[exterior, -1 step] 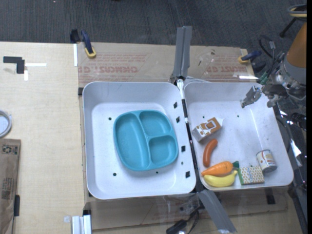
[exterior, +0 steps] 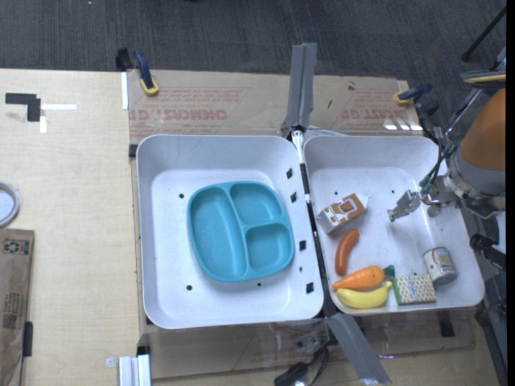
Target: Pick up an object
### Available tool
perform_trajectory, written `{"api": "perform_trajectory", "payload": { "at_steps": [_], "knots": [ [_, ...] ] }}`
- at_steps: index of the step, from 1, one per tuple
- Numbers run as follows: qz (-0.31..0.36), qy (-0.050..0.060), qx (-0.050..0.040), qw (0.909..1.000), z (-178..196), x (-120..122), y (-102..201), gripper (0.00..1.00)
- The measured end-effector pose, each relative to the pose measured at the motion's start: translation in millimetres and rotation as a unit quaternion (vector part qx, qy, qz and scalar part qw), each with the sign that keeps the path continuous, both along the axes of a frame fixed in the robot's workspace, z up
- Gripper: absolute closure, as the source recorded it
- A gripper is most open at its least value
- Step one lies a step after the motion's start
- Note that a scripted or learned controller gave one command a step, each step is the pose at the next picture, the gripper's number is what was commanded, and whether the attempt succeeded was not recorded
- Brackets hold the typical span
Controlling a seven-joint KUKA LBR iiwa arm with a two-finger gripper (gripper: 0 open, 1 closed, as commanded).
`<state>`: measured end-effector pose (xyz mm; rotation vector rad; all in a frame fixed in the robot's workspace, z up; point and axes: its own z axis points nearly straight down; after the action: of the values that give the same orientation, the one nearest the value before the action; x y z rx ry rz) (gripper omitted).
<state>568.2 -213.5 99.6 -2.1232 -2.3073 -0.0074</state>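
Mostly cut off at the right edge, the arm's jaws (exterior: 402, 207) look empty over bare bin floor, can (exterior: 439, 264) below; whether they gape, I cannot tell.

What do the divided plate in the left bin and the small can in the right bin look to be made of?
The divided plate looks like moulded plastic: one even turquoise colour, rounded compartment walls and a soft, low sheen. The small can appears to be metal with a printed paper or foil label: its end is greyish and its side is patterned. It is too small in the view to be sure.
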Motion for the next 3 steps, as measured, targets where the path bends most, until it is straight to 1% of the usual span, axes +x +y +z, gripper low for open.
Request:
{"api": "perform_trajectory", "payload": {
  "at_steps": [1, 2, 3],
  "knots": [
    [0.067, 0.0, -0.0022, 0.9977, -10, 63, 2, 0.0],
    [0.049, 0.0, -0.0043, 0.9988, -9, 91, 33, 0.0],
    [-0.002, 0.0, -0.0035, 1.0, -9, 55, 57, 0.0]
  ]
}}
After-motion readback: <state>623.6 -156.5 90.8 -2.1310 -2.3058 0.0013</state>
